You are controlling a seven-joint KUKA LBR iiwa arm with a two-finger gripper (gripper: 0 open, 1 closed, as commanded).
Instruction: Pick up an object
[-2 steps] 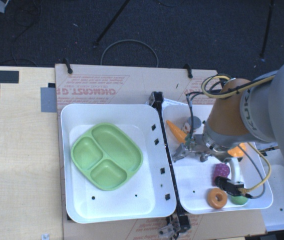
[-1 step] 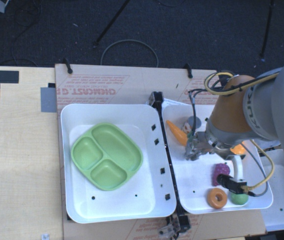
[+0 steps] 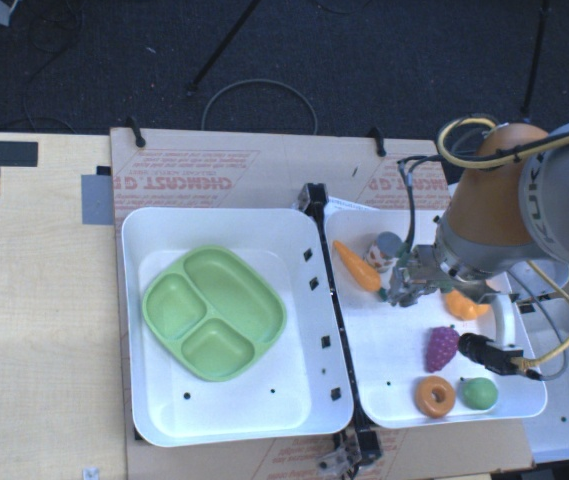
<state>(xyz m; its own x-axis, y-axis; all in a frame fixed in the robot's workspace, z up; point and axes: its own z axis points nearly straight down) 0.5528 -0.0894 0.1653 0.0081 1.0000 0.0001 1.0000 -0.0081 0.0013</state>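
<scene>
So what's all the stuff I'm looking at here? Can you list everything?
Bins: 2, white, side by side on the bench; left bin, right bin.
Divided plate: 1, green, three compartments, in the left bin.
Toy carrot: 1, orange, right bin, upper left.
Toy grapes: 1 bunch, purple, right bin.
Doughnut: 1, orange-brown ring, right bin, front.
Round fruit: 1, green, beside the doughnut.
Orange piece: 1, partly hidden by the arm.
Arm: 1, grey and orange, from the right.
Gripper: 1, low over the right bin.

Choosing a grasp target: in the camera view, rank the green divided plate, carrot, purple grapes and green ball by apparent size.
1. green divided plate
2. carrot
3. purple grapes
4. green ball

The grapes and ball look close, so that order is unsure.
</scene>
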